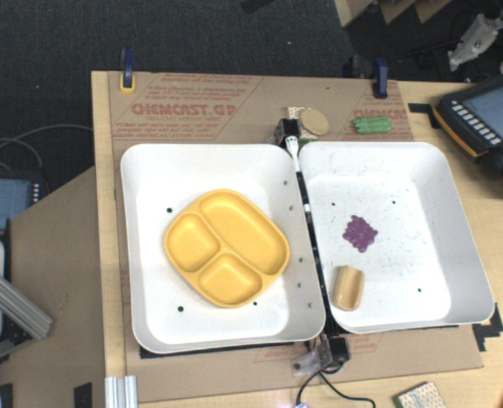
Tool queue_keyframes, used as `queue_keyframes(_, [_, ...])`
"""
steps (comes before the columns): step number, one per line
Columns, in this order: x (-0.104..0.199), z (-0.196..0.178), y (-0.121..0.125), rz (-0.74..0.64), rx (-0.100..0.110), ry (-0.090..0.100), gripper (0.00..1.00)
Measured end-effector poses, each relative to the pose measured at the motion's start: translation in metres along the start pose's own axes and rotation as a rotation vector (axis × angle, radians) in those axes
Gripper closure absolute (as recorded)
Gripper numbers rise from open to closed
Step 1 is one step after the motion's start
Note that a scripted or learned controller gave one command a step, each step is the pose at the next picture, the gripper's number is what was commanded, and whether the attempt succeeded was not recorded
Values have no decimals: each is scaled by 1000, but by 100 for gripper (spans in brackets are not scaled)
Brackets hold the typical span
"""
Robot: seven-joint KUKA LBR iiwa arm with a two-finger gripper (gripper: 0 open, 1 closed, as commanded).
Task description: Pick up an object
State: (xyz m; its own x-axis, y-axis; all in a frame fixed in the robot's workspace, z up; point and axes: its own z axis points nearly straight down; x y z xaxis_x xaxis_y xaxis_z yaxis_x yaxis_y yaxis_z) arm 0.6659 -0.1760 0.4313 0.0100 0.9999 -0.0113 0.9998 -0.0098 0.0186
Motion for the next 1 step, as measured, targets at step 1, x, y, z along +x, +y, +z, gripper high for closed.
queue_keyframes(1, [54,-114,2,-16,1,9,0])
